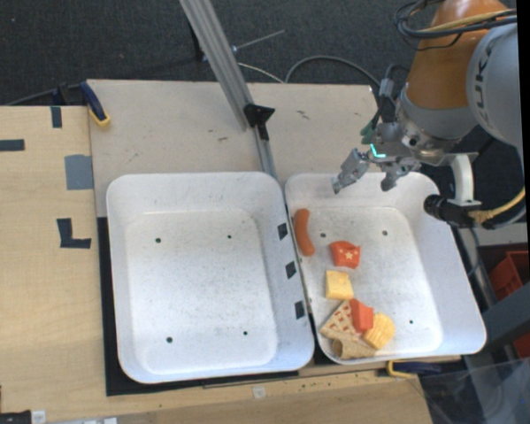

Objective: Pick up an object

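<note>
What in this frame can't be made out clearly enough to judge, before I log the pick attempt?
- Cluster of tan and orange pieces at the right white bin's near edge: they overlap, so their count and shapes are unclear in the camera view.
- Red block with a pale mark: the mark is too small to identify.
- Grey arm with orange band: cut off by the top and right edges.
- Two-finger gripper above the bin's far rim: its height over the bin cannot be judged.
</note>
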`<state>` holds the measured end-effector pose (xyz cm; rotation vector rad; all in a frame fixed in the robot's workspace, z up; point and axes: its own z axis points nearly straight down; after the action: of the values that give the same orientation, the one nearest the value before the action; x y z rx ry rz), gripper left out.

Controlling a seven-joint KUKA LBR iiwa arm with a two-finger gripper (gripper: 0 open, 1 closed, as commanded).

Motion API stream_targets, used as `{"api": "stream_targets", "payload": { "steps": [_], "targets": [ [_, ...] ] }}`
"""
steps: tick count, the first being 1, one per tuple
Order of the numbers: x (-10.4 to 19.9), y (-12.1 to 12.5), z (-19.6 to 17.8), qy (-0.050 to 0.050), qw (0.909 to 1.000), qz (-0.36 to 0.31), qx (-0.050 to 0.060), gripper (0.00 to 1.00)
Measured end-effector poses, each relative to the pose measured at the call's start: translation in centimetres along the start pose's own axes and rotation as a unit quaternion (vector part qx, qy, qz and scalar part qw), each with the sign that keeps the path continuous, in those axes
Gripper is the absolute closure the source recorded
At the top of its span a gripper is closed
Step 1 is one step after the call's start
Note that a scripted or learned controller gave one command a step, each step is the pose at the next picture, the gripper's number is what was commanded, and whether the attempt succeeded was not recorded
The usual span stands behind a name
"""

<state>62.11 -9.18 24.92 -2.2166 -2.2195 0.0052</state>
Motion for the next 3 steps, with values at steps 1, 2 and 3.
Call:
{"api": "stream_targets", "payload": {
  "steps": [1,2,3],
  "targets": [
    [0.0,0.1,-0.2,-0.001,1.0000,-0.001,-0.002,0.00],
    [0.9,-0.5,5.0,-0.001,1.0000,0.000,0.000,0.00],
    [0.2,-1.1,9.9,-0.001,1.0000,0.000,0.001,0.00]
  ]
}}
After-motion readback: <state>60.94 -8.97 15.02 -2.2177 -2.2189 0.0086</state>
